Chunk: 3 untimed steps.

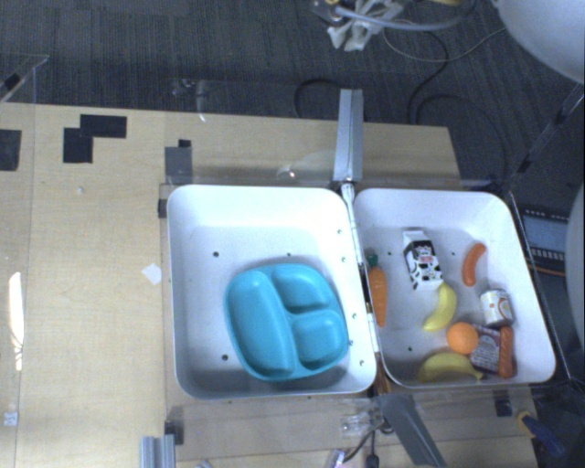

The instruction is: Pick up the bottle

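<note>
A small white bottle (420,260) with black cow patches lies in the right bin (430,208), near its middle and toward the far side. Its cap end points away from the camera. Nothing touches it. An orange carrot (377,292) lies to its left along the bin wall, and a reddish sausage (472,263) lies to its right. A pale rounded part of the arm (548,27) fills the top right corner, high above the bench.
The right bin also holds two bananas (442,308) (448,367), an orange (462,338), a small can (496,306) and a red packet (503,352). A blue divided plate (288,320) lies in the left bin (196,274). A metal post (348,137) stands behind the bins.
</note>
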Available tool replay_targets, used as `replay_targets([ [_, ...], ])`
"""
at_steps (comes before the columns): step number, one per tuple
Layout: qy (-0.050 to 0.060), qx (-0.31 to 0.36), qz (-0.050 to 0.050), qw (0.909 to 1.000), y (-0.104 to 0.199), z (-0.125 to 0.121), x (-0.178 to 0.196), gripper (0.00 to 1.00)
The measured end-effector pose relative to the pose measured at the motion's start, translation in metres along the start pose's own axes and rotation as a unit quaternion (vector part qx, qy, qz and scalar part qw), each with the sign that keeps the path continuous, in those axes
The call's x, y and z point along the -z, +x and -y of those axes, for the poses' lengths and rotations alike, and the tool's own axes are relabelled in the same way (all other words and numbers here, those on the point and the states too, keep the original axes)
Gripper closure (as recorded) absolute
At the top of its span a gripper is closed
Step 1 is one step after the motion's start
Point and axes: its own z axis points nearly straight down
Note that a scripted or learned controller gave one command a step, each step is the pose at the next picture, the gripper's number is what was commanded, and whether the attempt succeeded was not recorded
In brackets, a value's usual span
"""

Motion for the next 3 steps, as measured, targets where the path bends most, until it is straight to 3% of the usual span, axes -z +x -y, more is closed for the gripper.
replay_targets([
  [3,-0.004,0.013,-0.004,0.9999,0.008,0.005,0.034,1.00],
])
